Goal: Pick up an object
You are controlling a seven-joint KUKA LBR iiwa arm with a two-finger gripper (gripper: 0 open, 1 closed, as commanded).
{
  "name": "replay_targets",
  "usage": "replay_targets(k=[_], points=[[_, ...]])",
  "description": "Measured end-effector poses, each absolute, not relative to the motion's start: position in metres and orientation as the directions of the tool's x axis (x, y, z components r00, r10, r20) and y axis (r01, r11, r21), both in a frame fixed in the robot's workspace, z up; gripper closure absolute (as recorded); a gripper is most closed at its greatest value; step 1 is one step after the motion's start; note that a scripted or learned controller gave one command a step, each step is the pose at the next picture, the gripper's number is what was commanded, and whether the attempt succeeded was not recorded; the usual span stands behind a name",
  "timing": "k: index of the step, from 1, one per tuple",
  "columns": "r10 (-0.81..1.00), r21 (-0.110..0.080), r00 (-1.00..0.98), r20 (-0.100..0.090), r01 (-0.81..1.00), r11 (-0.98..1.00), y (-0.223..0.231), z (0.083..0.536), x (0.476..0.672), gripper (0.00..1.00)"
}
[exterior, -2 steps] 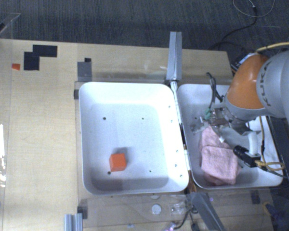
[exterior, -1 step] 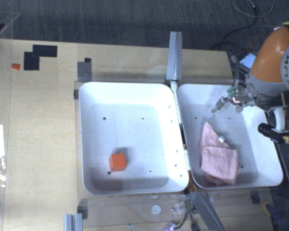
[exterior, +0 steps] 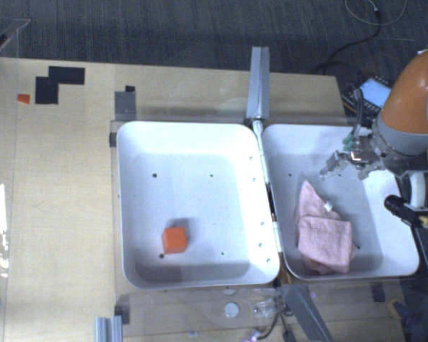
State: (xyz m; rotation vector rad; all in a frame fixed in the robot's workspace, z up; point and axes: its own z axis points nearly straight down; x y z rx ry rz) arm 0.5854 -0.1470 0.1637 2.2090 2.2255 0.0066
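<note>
Lying folded in the near part of the right bin [exterior: 392, 266], a pink cloth [exterior: 321, 232] rests on the white floor. Above the bin's far right, the gripper [exterior: 348, 164] hangs apart from the cloth, fingers spread and grasping nothing. An orange block [exterior: 175, 240] sits in the left bin [exterior: 132, 191], near side

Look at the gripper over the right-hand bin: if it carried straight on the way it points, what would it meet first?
The gripper points left and downward over the right bin. Going on, it would probably meet that bin's bare white floor first, just above the pink cloth. Its height is unclear, so it might instead clip the cloth's top corner.
</note>
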Motion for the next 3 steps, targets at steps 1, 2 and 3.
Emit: replay_targets(k=[1, 2, 3], points=[[0.999, 0.007, -0.038, -0.001, 0.999, 0.038, -0.138, 0.201, 0.515, 0.0], [0.987, 0.011, -0.161, -0.003, 0.987, 0.161, -0.117, 0.097, 0.548, 0.0], [0.997, 0.014, -0.075, -0.001, 0.997, 0.075, -0.092, 0.09, 0.577, 0.0]])
